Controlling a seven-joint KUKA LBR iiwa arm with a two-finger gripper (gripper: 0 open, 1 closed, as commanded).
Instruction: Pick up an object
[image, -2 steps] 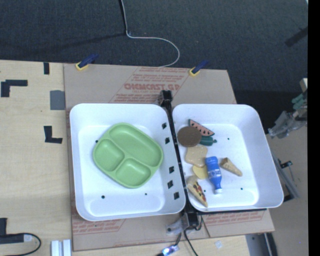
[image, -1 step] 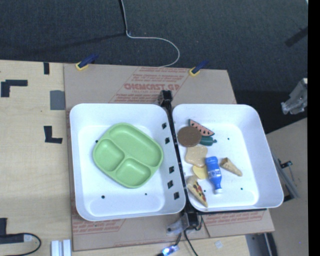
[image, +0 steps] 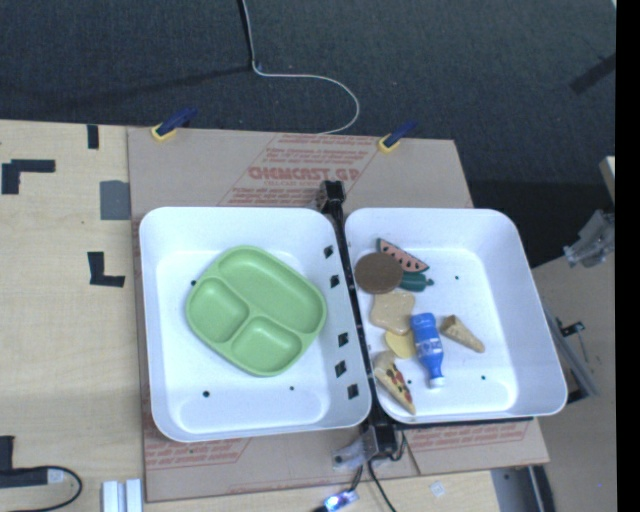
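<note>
The right bin (image: 500, 240) holds several small toy foods bunched along its left side. A watermelon slice (image: 402, 257) lies at the top, with a brown round disc (image: 377, 272) just below it and a small teal piece (image: 417, 283) beside the disc. Under these is a beige bread-like slab (image: 392, 310). A blue bottle (image: 428, 346) lies lengthwise with its white cap toward the front. A yellow piece (image: 400, 345) touches the bottle's left side. A pizza slice (image: 394, 383) rests against the bin's left wall. A tan wedge (image: 463, 334) lies apart to the right.
The left bin (image: 170, 235) holds a green three-compartment plate (image: 256, 311). Both bins sit on a cardboard sheet (image: 290, 165) clamped at the back. A white cable (image: 300, 75) loops across the dark floor behind. Grey hardware (image: 588, 243) stands beyond the right bin.
</note>
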